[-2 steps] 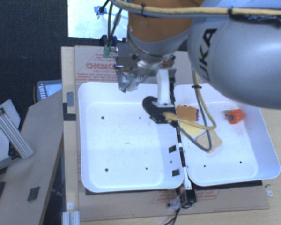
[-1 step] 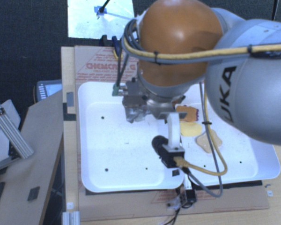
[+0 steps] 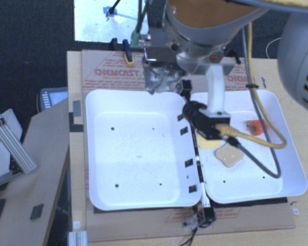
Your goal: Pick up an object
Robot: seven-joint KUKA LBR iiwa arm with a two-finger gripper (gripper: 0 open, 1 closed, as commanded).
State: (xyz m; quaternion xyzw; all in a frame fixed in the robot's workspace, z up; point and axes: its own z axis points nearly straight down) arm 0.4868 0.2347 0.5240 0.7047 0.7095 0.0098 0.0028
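Nearest the front edge of the bench, both white bins sit side by side on a cardboard sheet. All the candidates for the pick lie in the right bin. The closest is a flat tan piece, roughly square, lying on the bin floor towards the inner wall. Just behind it, and close enough that I cannot tell whether they touch, is a thin yellow piece, partly covered from this angle. Further back, towards the far right corner, is a small orange object, well apart from the other two. Furthest away, the gripper hangs over the far rim of the left bin, near that bin's far right corner. I cannot tell how wide it stands, and nothing shows in its hold. The main risk, as I judge it, is position. Descending from there would strike the rim or close on bare plastic, since the objects are all in the neighbouring bin. The two flat pieces pose a second risk. They lie low against a smooth floor, so a grasp that comes down slightly off centre could push them aside or catch both together. The orange object looks small enough to slip out of a loose grip.
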